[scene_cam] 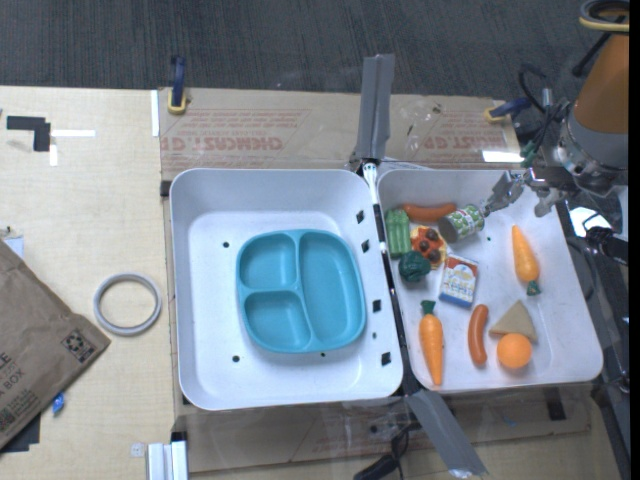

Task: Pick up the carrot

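- Two carrot-like items in the right bin (590,363): the carrot (431,342) w/ green top near the bin's front-left, long axis roughly front-to-back, and an orange veg (525,256) further right.
- Gripper (520,190) hovers at the bin's back-right, beside a can (462,222); jaws' state: can't tell.
- Carrot lies well apart from the jaws, toward front-left, just beside a sausage (478,334).
- Judgement: needs a diagonal reach, jaws across the carrot's width.

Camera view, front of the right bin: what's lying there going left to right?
Orange carrot with green top → red sausage → round orange fruit.
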Controlling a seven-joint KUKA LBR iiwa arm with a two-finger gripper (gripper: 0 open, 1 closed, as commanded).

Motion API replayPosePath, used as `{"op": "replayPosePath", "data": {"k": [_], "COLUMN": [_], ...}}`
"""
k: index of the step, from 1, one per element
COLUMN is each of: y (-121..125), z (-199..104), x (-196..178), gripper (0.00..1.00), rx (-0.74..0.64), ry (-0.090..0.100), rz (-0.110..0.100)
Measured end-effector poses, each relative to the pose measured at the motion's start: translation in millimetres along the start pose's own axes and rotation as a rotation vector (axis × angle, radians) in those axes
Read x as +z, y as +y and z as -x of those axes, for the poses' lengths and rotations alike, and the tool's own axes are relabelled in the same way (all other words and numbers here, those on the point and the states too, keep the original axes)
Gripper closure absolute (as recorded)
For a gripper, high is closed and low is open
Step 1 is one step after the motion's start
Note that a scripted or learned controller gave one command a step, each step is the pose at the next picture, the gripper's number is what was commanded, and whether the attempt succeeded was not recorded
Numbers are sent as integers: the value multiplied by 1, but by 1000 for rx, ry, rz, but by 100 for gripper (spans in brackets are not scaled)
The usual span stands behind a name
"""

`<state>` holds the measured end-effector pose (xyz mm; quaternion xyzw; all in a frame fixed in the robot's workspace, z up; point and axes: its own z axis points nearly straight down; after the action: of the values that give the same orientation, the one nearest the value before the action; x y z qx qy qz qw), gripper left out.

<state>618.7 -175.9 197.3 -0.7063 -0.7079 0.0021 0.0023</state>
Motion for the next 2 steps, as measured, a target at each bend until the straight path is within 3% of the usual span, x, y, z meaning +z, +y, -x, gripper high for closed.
{"op": "replayPosePath", "data": {"k": [1, 2], "y": [-25, -25], "z": [14, 31], "x": [-19, 98], "gripper": [0, 0], "rx": [115, 126], "ry": [0, 0], "rz": [0, 4]}}
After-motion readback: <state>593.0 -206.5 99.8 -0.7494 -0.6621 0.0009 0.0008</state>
